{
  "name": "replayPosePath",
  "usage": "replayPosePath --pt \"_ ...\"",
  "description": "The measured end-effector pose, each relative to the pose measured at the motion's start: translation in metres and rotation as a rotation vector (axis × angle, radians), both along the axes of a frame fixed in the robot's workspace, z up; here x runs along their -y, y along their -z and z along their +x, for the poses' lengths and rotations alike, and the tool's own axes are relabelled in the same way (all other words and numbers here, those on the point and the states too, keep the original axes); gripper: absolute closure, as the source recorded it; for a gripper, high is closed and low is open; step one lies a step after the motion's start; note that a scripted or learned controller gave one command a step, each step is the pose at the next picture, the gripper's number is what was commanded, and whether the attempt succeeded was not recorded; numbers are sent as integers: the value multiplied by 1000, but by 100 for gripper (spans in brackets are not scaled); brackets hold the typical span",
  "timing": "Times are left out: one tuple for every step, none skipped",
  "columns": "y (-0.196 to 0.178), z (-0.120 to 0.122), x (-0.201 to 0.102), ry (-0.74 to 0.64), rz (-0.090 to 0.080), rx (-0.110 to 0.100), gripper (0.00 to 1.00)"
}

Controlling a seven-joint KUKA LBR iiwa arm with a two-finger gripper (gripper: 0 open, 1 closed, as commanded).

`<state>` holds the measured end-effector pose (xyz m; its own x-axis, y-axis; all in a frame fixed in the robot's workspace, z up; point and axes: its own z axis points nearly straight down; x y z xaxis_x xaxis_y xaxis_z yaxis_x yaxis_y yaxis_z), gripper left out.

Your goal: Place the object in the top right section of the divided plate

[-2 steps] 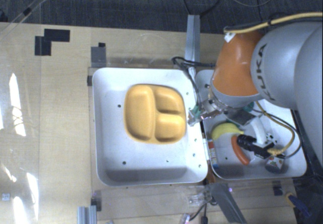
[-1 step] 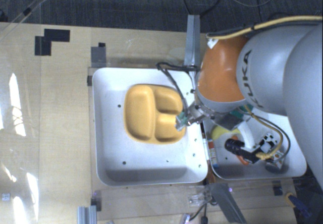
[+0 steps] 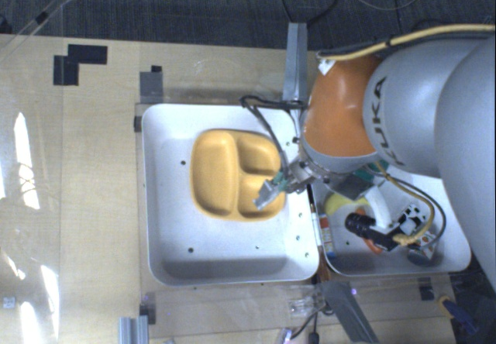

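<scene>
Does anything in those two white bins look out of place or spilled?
Nothing looks spilled or broken. The yellow divided plate lies flat in the left bin, set toward its far right side rather than centred. The gripper is over the plate's right edge.

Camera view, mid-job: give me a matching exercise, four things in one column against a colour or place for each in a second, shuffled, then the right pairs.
Things:
1. divided plate
2. left bin
3. band above the wrist
4. pincer

Descriptions:
A. orange
B. white, holds the plate
C. yellow, lies in the left bin
D. over the plate's lower right edge

Pairs: 1-C, 2-B, 3-A, 4-D
</scene>
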<state>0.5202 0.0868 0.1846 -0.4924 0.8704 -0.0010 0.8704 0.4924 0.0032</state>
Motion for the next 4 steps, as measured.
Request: replayPosePath --pt "-12 -33 35 78 0 1 0" --pt "23 -34 -27 265 1 -3 0" --pt "-134 -30 23 566 2 2 0" --pt "1 -33 50 363 0 -2 0"
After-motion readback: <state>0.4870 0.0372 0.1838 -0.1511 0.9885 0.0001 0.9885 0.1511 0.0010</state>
